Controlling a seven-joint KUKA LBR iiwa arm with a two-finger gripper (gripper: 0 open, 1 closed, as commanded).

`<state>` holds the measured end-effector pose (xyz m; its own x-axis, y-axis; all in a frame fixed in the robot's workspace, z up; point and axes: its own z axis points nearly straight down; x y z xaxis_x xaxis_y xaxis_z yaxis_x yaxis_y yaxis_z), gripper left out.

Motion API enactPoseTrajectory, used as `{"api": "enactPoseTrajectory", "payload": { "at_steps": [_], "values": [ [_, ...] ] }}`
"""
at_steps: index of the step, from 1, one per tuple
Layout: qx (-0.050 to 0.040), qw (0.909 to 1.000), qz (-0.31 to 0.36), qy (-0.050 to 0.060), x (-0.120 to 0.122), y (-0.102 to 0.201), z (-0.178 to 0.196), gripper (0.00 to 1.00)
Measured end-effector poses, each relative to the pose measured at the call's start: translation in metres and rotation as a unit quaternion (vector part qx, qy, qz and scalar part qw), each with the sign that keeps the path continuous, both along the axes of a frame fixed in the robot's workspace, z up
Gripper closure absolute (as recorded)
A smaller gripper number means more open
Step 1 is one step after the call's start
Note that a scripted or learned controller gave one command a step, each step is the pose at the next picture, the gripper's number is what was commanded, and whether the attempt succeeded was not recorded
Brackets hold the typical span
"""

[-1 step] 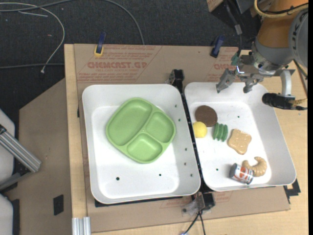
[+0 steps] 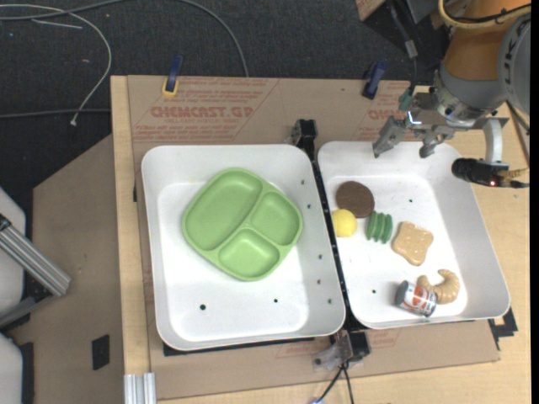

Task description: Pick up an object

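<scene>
Both bins were plain white: the left bin (image 2: 168, 310) held a light green divided plate (image 2: 242, 223), the right bin (image 2: 472, 225) a dark brown disc (image 2: 355, 198), a yellow ball (image 2: 343, 222), a dark green ridged piece (image 2: 380, 227), a tan toast slice (image 2: 412, 242), a golden-brown croissant (image 2: 445, 285) and a red-and-white can (image 2: 416, 299). The table (image 2: 210, 108) was tan with faded red lettering; two blue clips (image 2: 173, 74) sat at its far edge. The pincer (image 2: 408, 141) was grey.
</scene>
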<state>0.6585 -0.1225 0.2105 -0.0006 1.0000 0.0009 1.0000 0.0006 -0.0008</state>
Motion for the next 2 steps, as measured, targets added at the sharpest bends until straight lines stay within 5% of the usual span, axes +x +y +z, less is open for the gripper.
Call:
{"api": "enactPoseTrajectory", "payload": {
  "at_steps": [2],
  "values": [
    [0.0003, 1.0000, 0.000, 0.002, -0.018, 0.004, -0.103, 0.00]
  ]
}}
